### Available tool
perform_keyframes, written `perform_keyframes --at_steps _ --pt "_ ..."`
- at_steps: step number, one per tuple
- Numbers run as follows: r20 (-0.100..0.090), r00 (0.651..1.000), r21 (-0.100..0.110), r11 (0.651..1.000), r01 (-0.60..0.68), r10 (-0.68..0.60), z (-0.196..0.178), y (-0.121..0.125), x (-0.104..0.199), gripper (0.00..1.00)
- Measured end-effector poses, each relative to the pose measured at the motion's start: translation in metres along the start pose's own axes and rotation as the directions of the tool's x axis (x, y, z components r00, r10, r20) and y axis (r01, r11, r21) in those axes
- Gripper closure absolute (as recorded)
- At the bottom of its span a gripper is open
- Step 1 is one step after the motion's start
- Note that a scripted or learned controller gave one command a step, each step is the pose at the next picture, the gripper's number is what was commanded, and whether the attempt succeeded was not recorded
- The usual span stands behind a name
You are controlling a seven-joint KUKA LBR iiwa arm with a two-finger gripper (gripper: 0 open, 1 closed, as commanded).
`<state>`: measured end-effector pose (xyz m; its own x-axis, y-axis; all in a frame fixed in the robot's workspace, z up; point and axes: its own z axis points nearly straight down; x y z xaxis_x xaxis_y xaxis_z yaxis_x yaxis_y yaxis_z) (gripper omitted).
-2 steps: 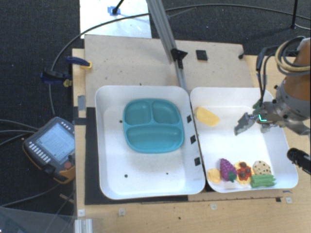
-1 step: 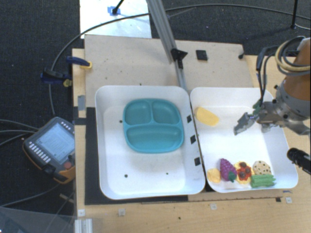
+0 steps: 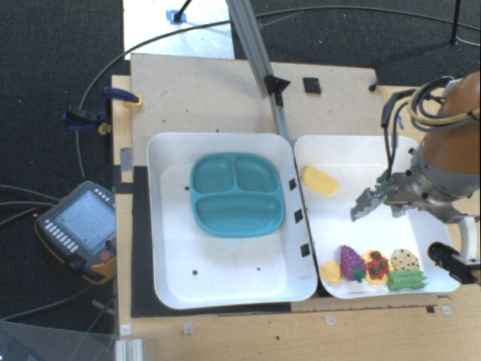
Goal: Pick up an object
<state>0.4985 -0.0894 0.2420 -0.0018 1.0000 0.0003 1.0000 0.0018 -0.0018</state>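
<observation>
My gripper (image 3: 364,204) hangs over the middle of the right bin (image 3: 353,153), its fingers pointing left and down with nothing between them. A yellow chip-shaped piece (image 3: 320,180) lies at the bin's upper left, apart from the gripper. Along the bin's front edge sit several toy foods: a yellow piece (image 3: 330,271), a purple grape bunch (image 3: 350,262), a pizza slice (image 3: 376,265), a cookie (image 3: 406,259) and a green bean pod (image 3: 406,279).
The left bin (image 3: 173,277) holds a teal divided plate (image 3: 237,194). A grey pole (image 3: 252,36) slants over the bench's back. The arm's orange band and cables (image 3: 443,126) stand at the right. A handheld pendant (image 3: 79,228) lies on the floor at left.
</observation>
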Motion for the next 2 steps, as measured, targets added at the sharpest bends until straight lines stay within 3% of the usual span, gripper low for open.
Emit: perform_keyframes --at_steps 2 --pt "-0.001 1.000 0.003 1.000 -0.001 0.001 0.100 -0.011 0.005 0.00"
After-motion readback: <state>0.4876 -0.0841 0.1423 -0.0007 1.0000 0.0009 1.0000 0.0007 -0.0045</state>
